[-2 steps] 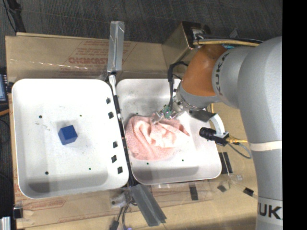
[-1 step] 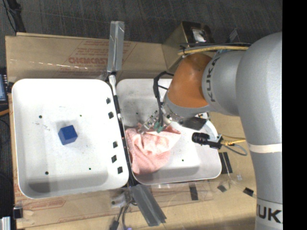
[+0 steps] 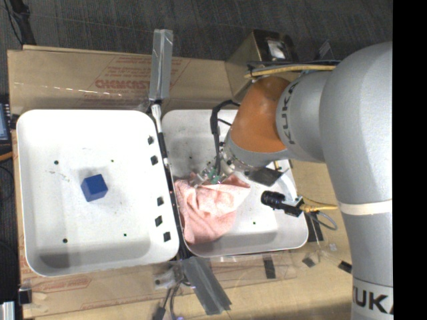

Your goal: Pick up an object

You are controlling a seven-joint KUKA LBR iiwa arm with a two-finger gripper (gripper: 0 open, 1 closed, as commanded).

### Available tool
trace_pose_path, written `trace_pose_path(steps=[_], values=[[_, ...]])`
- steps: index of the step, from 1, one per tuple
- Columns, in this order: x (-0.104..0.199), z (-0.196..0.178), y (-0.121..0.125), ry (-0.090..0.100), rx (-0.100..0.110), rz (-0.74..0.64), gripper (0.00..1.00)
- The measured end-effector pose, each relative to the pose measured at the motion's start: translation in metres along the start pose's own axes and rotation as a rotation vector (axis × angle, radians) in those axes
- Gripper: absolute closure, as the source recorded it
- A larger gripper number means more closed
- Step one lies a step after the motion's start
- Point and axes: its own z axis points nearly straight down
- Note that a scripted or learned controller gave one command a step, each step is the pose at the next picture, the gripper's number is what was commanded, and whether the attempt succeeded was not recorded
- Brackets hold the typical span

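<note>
A crumpled pink cloth lies in the right bin, against its left wall and front half. A small blue cube rests alone in the left bin. My gripper is low in the right bin, right at the cloth's upper edge, hanging beneath the orange wrist band. The wrist hides most of it. Small greenish and dark bits show beside the cloth's top edge, too small to identify.
The big grey arm covers the right bin's far right side. A black cable connector juts over the bin's right part. A grey divider strip rises between the bins. Brown cardboard lies under both.
</note>
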Motion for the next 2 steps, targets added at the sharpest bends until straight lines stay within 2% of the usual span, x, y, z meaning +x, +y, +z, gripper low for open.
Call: trace_pose_path(steps=[1,2], values=[[-0.001,0.000,0.002,-0.003,-0.001,0.079,0.00],[0.003,-0.014,-0.043,0.001,0.002,0.136,0.00]])
